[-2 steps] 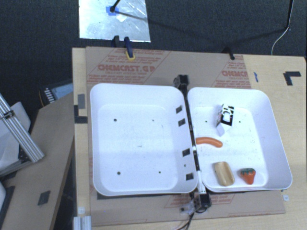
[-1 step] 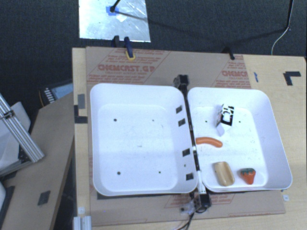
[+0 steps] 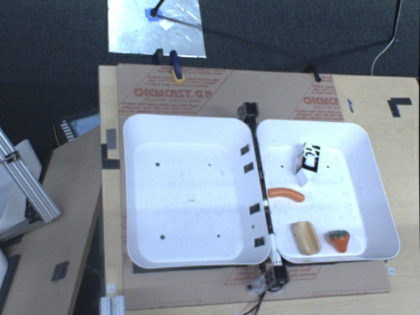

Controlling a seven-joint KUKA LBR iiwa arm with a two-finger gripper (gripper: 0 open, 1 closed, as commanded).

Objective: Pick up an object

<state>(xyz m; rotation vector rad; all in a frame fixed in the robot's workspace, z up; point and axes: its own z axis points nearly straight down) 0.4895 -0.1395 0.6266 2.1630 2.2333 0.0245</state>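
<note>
Currently: sausage (image 3: 286, 194) in right bin (image 3: 374, 169), long axis left-right, nearest the divider; bread (image 3: 305, 237) and strawberry (image 3: 339, 240) closer to the front wall. Gripper state: cannot tell.

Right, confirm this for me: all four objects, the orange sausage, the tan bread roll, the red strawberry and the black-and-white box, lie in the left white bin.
Wrong bin. The camera view shows the orange sausage, tan bread roll, red strawberry and black-and-white box all lying in the right white bin, not the left.
</note>
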